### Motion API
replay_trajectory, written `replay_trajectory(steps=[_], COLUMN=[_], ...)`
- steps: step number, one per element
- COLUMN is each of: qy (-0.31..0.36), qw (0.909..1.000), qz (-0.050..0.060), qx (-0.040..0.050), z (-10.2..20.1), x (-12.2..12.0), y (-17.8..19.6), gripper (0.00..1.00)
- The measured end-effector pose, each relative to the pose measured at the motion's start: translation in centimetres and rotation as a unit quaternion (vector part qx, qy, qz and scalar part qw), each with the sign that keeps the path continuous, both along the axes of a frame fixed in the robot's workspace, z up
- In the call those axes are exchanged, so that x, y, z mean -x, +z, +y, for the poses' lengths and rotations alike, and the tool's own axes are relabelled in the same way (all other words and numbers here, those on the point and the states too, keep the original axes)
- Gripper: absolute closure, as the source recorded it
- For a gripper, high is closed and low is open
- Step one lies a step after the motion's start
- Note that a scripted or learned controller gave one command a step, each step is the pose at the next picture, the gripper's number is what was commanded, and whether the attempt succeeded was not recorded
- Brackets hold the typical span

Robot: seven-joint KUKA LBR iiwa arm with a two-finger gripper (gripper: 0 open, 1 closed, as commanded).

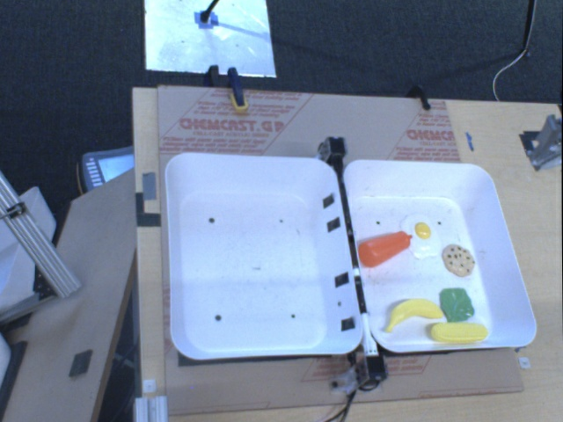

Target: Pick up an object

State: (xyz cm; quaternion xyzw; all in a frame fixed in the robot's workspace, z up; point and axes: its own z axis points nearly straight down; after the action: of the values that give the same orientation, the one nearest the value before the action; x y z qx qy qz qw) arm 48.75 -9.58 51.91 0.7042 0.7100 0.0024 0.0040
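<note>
Closest to me, a stubby yellow piece (457, 331) lies against the front wall of the right bin (505, 236), the bin on the side the arm reaches from. Just behind it are a toy banana (413, 312) and a green lump (456, 303) (it touches the yellow piece). Further back sit a cookie (458, 259), a fried egg (422, 231) and an orange carrot (384, 249) near the divide with the left bin (176, 236).

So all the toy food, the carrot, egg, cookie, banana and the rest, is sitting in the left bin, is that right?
Not quite. The camera view shows the carrot, egg, cookie, banana and the rest in the right bin, not the left bin.
</note>
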Motion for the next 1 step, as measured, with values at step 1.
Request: replay_trajectory(steps=[1], qy=[0.000], qw=[1.0000], qz=[0.002], qx=[-0.0013], z=[5.22], x=[0.07], y=[1.68], gripper=[1.00])
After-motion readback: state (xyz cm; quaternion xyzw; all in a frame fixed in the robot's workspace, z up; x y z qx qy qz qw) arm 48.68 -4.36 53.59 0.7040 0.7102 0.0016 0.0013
